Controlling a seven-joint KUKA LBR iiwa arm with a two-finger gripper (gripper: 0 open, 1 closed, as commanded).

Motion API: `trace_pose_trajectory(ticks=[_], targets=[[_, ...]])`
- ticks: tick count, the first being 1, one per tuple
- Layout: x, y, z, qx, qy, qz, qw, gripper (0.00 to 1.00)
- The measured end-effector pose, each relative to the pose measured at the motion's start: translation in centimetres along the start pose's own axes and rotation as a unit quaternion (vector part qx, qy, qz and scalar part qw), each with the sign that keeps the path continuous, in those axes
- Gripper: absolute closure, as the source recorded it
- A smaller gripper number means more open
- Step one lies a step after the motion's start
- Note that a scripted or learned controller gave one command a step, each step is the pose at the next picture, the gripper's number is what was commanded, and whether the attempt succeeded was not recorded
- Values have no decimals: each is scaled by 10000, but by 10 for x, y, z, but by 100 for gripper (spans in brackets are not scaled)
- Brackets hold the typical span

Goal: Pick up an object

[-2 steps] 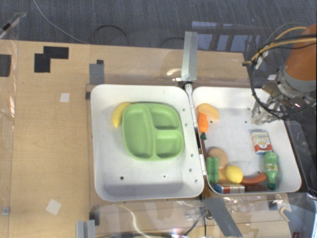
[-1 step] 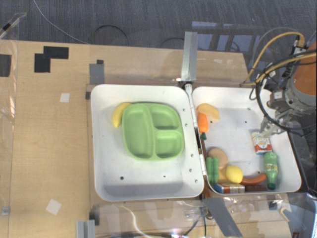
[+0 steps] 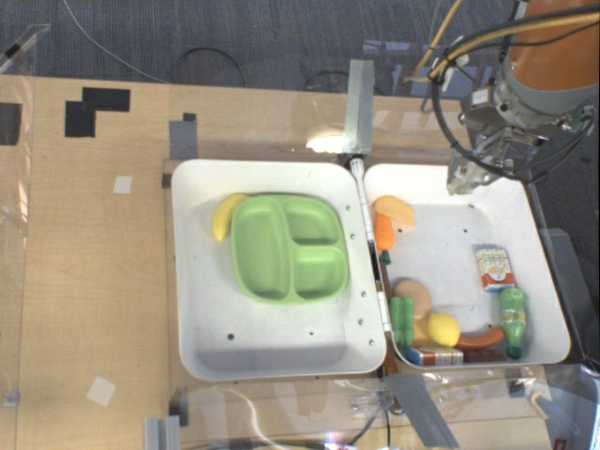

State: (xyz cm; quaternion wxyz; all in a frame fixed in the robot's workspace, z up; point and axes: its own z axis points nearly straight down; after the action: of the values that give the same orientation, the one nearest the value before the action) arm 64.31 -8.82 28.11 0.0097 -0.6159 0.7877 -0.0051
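My gripper (image 3: 466, 174) hangs over the back right corner of the right bin (image 3: 450, 251), below the orange wrist band, and I see nothing in it. Below it the bin holds a yellow-orange wedge (image 3: 394, 212) and an orange carrot (image 3: 383, 233) at the left wall. A small red and white box (image 3: 491, 268) and a green bottle (image 3: 512, 315) lie on the right side. A yellow lemon (image 3: 443, 329), a beige round piece (image 3: 413, 299), a green piece (image 3: 401, 320) and a red sausage (image 3: 478, 338) crowd the front.
The left bin (image 3: 202, 336) carries a green divided plate (image 3: 286, 247) with a yellow banana (image 3: 222, 217) tucked at its left edge. A metal divider post (image 3: 359, 111) stands behind the bins. Cables loop above the wrist.
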Motion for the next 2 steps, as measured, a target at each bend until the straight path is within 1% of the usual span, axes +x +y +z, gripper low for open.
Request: trace_pose_trajectory(ticks=[1,2], targets=[[130,25,13,-77,23,-2349,9720,100],[126,58,89,-97,-10,-3785,9255,100]])
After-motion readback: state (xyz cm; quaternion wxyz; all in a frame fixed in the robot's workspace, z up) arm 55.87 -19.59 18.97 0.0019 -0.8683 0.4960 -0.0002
